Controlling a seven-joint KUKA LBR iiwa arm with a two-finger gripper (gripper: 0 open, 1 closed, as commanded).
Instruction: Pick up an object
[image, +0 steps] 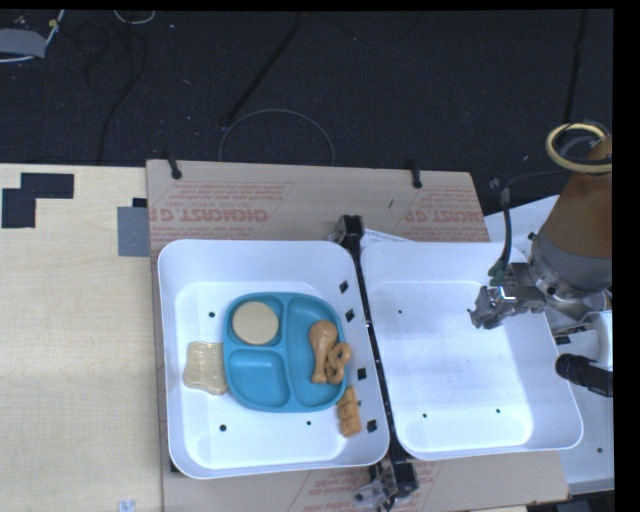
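Cardboard sheet (300, 205) printed with mirrored red lettering, blue tray (268, 385) in left bin (180, 300), gripper (487, 308) over right bin (450, 445)

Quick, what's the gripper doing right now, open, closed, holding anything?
Gripper: over the right bin, near its right side; whether it is open or closed cannot be told, and nothing is seen in it.

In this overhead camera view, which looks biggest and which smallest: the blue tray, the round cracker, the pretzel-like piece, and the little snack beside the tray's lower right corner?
1. Blue divided tray
2. Round cracker
3. Pretzel-like piece, close to the cracker in area, so that order is unsure
4. Small snack beside the tray's corner
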